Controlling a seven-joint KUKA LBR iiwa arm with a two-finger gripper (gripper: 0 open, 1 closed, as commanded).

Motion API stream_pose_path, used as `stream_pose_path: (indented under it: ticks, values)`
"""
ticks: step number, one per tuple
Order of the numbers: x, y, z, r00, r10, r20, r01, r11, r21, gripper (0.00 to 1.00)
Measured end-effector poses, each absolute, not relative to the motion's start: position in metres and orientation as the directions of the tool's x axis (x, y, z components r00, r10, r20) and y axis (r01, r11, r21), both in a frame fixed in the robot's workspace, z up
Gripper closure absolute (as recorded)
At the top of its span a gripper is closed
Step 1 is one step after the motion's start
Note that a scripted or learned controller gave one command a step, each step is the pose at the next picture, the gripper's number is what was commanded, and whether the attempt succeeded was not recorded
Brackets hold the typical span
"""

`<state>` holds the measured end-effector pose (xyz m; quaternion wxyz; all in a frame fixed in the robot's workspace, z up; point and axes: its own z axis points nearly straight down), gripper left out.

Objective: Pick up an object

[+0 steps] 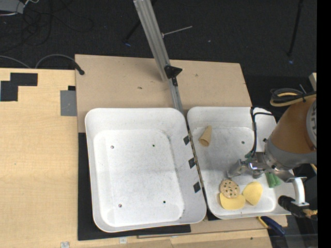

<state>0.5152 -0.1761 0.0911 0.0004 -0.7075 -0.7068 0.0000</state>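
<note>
The gripper [239,170] hangs low in the right white plastic bin [220,120], just above the round tan cookie-like toy [229,188]; whether it is clenched or released, I cannot tell. That toy, resting against the yellow wedge [232,202], looks light and rigid, so a pinch across its rim seems best

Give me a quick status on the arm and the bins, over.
Gripper low in the right bin, nothing seen held. Cookie and yellow pieces just below it, tan cone apart near the divider. Nothing blocking.
</note>
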Motion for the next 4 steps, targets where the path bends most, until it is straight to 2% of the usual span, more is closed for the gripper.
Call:
stream_pose_path:
  ticks: [1,4]
  values:
    - [0.515,-0.177,0.102,0.006,1.000,0.002,1.000,-0.006,-0.001,1.00]
    - [0.510,-0.173,0.243,-0.001,1.000,-0.001,1.000,0.001,0.003,1.00]
